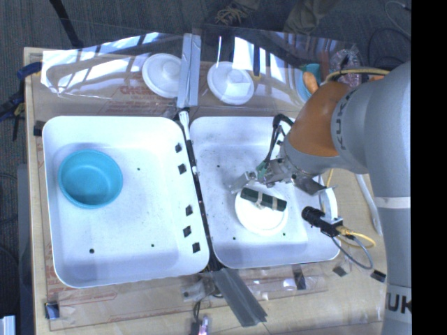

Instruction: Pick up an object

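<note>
Two shallow white plastic bins side by side: left bin (105, 257), right bin (223, 250). One round blue plastic bowl (91, 178) in the left bin, near its left wall, upright. One flat white round disc (262, 217) in the right bin, with one dark green oblong piece (264, 200) lying across its upper part. Grey arm with orange band (318, 128) reaching in from the right, bent down over the right bin. Two-finger gripper (260, 179) low, just above the dark piece; spread or pressed together, cannot tell.
</note>
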`<state>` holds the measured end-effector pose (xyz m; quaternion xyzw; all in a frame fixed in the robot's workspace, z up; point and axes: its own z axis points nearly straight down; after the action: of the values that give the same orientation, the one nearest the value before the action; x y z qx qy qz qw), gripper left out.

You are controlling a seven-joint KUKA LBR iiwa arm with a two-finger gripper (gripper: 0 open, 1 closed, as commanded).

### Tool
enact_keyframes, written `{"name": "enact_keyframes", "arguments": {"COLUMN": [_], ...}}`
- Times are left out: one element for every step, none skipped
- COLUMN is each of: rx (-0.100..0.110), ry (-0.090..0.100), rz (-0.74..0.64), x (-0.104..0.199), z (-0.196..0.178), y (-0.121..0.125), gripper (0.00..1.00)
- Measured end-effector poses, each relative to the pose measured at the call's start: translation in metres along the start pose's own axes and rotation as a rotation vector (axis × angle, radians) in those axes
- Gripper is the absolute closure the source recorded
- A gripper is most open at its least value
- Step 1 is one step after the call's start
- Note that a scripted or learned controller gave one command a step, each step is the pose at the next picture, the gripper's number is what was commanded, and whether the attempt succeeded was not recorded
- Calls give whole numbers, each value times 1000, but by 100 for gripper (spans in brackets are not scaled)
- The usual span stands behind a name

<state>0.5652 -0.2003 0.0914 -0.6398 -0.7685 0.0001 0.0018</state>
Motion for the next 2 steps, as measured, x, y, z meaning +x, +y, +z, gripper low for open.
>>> {"name": "enact_keyframes", "arguments": {"rx": [-1,-3], "ry": [-2,-2], "rz": [-3,86], "x": [-1,56], "z": [-11,-95], "y": [1,104], "gripper": [100,100]}}
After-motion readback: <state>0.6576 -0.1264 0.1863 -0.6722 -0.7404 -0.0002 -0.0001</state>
